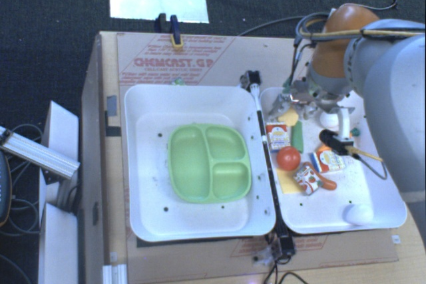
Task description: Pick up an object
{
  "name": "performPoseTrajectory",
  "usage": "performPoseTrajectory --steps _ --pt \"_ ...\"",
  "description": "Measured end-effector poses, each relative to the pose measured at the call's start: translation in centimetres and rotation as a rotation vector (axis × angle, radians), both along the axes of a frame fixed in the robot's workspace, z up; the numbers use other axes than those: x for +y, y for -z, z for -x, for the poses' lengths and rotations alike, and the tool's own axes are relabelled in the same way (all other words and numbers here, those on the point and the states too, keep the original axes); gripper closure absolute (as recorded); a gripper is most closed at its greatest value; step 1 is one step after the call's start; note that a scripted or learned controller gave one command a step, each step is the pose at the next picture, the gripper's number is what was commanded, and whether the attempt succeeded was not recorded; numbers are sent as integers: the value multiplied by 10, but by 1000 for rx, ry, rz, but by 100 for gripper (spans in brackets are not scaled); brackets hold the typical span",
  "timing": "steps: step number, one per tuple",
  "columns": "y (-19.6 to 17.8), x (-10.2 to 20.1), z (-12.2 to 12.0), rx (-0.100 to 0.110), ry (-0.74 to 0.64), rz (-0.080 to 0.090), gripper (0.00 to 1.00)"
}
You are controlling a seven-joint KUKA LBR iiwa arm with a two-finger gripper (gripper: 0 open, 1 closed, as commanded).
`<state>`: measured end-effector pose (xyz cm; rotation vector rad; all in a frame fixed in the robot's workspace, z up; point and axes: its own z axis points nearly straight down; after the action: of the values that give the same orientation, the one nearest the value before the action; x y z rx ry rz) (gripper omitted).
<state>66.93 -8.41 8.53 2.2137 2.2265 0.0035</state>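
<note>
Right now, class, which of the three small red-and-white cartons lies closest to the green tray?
The carton against the divider, above the tomato; the other two cartons lie farther right.

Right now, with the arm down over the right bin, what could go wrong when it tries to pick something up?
Three risks, as I judge them:
1. The toys lie packed together: the red tomato touches the small carton and the green piece, so the tool may nudge neighbours or catch two.
2. The tool hangs near the bin's far wall, so it could strike the rim.
3. The tomato is round and may roll away.
</note>
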Motion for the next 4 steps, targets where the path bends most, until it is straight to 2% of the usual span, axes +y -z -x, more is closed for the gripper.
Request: performPoseTrajectory --steps 1,2,3,4 --pt "-11 0 -1 -3 -2 1 100" --pt "-128 3 -1 -5 0 1 100" --pt "-167 -4 63 0 4 1 100" --pt "-176 -38 102 1 4 1 100"
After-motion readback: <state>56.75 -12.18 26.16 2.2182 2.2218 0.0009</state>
